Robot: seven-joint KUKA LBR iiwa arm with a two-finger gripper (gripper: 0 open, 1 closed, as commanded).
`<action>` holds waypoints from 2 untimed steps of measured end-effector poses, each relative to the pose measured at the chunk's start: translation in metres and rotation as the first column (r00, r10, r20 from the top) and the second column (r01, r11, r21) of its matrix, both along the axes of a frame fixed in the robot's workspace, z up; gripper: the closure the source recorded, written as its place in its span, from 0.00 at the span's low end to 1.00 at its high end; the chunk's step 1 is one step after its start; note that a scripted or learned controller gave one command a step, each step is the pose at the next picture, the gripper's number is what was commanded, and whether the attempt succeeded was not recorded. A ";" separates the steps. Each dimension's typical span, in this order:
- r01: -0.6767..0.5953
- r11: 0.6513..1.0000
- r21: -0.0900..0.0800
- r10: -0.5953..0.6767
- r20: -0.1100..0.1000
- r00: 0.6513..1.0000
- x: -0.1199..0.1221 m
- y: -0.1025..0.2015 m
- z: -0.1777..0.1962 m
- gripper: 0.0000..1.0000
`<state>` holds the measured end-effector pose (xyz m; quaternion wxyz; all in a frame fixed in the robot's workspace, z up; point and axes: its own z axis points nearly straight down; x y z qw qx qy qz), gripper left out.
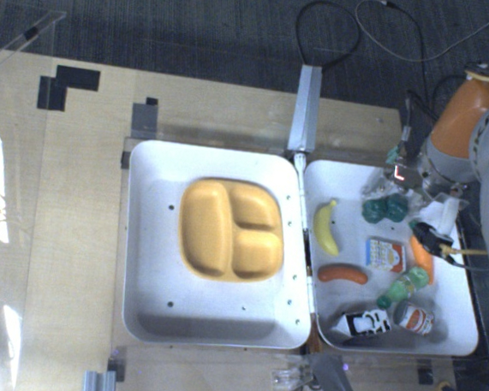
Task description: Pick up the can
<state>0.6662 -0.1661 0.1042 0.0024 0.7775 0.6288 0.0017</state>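
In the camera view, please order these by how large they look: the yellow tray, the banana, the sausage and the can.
1. yellow tray, by far the largest
2. banana
3. sausage, only slightly smaller than the banana
4. can, smallest

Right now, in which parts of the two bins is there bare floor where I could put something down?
In the left bin, bare white floor runs all around the yellow tray, widest along the near edge. The right bin is crowded: banana, sausage, carton, can, green bottle. Only its far-left corner, beyond the banana, has bare floor.
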 end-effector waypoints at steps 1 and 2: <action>0.314 0.949 0.005 -0.314 0.001 0.949 -0.063 0.042 -0.017 0.00; 0.368 0.930 0.002 -0.368 0.003 0.930 -0.135 -0.003 -0.016 0.00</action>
